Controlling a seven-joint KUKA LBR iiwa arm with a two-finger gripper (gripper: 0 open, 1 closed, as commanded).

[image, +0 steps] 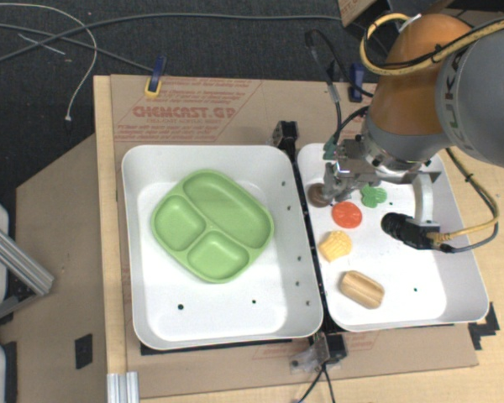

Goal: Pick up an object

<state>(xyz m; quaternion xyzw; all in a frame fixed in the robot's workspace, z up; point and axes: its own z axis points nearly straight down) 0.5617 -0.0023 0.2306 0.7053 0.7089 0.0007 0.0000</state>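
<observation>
Orange toy point(347, 216) beside gripper point(337, 193), perhaps touching.

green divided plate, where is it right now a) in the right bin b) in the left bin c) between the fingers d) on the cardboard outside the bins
b: the green three-compartment plastic plate lies flat on the floor of the left shallow white bin, while the small food items sit in the right white bin.
</observation>
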